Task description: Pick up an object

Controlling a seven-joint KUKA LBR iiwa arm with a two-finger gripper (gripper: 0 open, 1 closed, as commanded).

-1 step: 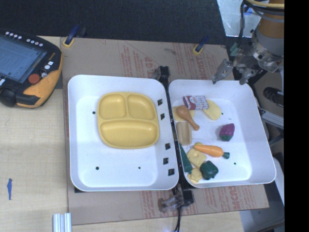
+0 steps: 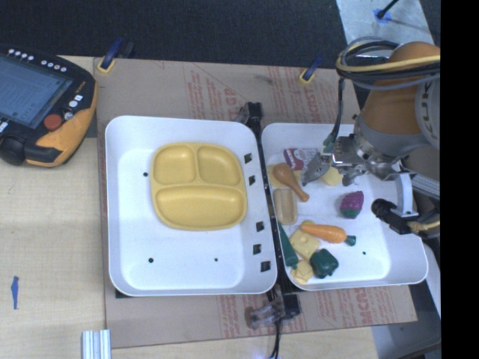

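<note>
At the far left of the table (image 2: 52, 223) lies a handheld control pad (image 2: 41, 111) with a dark screen and an orange grip, partly off the brown cardboard sheet (image 2: 187, 77) that carries both bins. The left bin (image 2: 127, 268) holds one thing — a yellow plate (image 2: 198, 185) with three compartments, set flat in the bin's upper half. A row of black clips (image 2: 262, 223) runs down the seam where the two bins meet.

The right bin (image 2: 389, 268) holds the loose toys. Nearest the seam sit a tan wooden spoon-like piece (image 2: 288, 179) and, just below it, a pale bread-coloured block (image 2: 284, 204). Lower down, a yellow chunk (image 2: 303, 243) lies under the tip of an orange carrot (image 2: 325, 232), which points right, and a dark green pepper (image 2: 324, 262) rests just beside the yellow chunk near the bin's front edge. A red-and-white packet (image 2: 298, 156) lies near the back wall. A purple toy (image 2: 352, 203) sits alone, toward the middle right.

The claw (image 2: 323, 164) hangs over the back of the right bin, beside the packet and above-left of the purple toy — its metal fingers (image 2: 314, 172) seem spread with nothing between them. The grey arm (image 2: 393, 88) with its orange band rises behind it at the right.
</note>
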